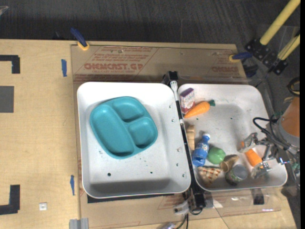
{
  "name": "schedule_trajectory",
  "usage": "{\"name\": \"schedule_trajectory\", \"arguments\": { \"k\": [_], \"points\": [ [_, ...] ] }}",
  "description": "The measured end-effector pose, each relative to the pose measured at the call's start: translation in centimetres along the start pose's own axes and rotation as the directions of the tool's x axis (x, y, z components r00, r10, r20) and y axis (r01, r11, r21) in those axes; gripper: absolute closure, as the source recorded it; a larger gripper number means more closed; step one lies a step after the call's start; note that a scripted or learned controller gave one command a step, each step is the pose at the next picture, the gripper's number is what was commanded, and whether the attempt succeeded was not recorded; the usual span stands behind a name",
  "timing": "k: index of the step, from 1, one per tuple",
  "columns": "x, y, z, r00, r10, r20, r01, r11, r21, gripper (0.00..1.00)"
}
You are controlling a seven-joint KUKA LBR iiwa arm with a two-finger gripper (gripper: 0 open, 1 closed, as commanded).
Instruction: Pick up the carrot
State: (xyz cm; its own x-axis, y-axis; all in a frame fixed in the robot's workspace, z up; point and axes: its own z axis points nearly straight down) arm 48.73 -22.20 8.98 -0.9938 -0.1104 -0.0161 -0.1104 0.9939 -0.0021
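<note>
While we read the scene from above: we took the carrot (197, 109) as our landmark, lying on its side in the right bin (238, 97), near that bin's far-left corner.
Carrot's pose: its orange body pointed toward the divider between the bins and its green top away from it; we judged it simply dropped there, clear on its open side for a grasp.
Neighbour: a small purple-labelled box (187, 99) sat just beside the carrot, on the divider side, which we judged could crowd a finger.
Clutter: a blue bottle (202, 150), a green ball (216, 154) and a shell-like piece (209, 173) lay nearer the camera than the carrot, well apart from it.
Tool: the tool (259, 156) hung low at the bin's right end, far from the carrot; we could not tell how its jaws stood.
Left bin (95, 175): beyond the divider from the carrot, it held a teal divided tray (124, 126).
Surface: the counter (38, 128) was pale board with a cardboard sheet (157, 63) clamped behind the carrot's bin.
Room: dark carpet (143, 8) lay beyond the carrot's side of the counter.
</note>
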Motion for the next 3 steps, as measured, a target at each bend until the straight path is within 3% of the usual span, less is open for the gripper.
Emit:
{"name": "schedule_trajectory", "arguments": {
  "k": [1, 2, 3],
  "points": [
    [-0.1, -0.4, 0.0, 0.879, 0.476, -0.003, -0.476, 0.879, 0.007, 0.0],
    [0.1, 1.8, 0.0, 0.805, 0.593, 0.001, -0.593, 0.805, 0.008, 0.0],
    [-0.1, 1.1, 0.1, 0.465, 0.885, -0.018, -0.885, 0.465, -0.005, 0.0]
  ]
}}
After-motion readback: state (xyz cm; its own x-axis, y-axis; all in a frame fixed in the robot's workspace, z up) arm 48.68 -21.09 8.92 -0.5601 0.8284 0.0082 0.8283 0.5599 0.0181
